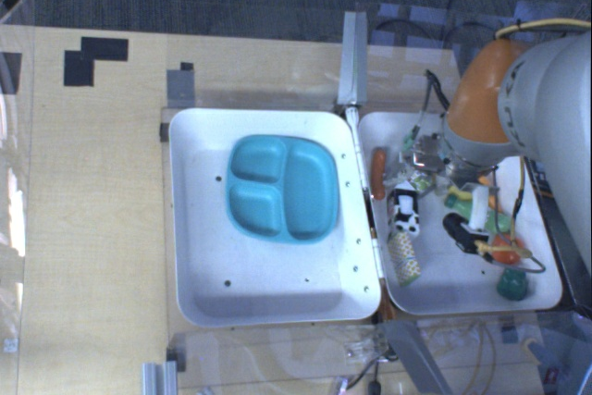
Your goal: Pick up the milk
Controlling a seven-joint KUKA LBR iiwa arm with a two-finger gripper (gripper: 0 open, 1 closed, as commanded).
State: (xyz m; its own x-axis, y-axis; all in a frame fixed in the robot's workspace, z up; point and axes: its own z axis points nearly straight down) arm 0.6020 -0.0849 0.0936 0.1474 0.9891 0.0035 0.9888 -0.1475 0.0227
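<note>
A pale wooden counter (102,199) carries two shallow white bins side by side, seen from above at a slant. The grey robot arm (546,97), with its orange band, enters from 3 o'clock and hangs over the upper part of the right bin (462,296). The left bin (199,227) holds a blue divided plate (282,187) near its centre. The right bin is crowded. The milk (403,211), a small carton with black cow patches, lies toward 9 o'clock in that bin, close to the wall shared with the left bin. A reddish sausage-shaped toy (377,174) lies just beside it at 11 o'clock, and a speckled packet (403,257) sits touching or nearly touching it at 6 o'clock. Toward 3 o'clock sits a jumble of small colourful toys (486,222), with a green piece (511,284) at 5 o'clock. The claw (424,153) hovers at 1 o'clock from the milk; whether it is open or closed cannot be told. Judging from the crowding, a descent could catch the sausage or packet instead, or push the carton against the bin wall.
</note>
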